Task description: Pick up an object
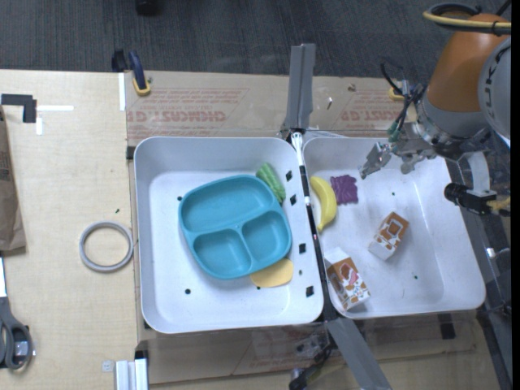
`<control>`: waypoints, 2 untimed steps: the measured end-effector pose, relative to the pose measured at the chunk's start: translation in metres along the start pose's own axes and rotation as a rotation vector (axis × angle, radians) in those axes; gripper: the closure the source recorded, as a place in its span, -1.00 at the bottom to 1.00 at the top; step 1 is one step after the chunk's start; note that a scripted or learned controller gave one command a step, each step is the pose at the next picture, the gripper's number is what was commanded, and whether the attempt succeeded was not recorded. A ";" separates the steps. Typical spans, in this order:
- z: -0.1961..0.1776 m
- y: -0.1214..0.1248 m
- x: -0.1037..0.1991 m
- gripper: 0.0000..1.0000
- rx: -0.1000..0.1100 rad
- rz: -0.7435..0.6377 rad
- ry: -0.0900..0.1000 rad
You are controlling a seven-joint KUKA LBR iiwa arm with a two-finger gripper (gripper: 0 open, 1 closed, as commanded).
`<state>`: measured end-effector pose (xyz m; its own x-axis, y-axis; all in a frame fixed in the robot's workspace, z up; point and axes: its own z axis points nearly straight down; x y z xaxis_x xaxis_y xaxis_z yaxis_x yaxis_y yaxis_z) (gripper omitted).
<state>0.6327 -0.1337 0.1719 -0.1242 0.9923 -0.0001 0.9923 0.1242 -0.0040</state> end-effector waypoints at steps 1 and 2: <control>0.080 0.013 0.036 -1.00 -0.004 -0.253 -0.001; 0.068 0.014 0.034 1.00 -0.008 -0.249 -0.004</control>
<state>0.6420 -0.0985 0.1034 -0.3646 0.9312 -0.0040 0.9312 0.3646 0.0040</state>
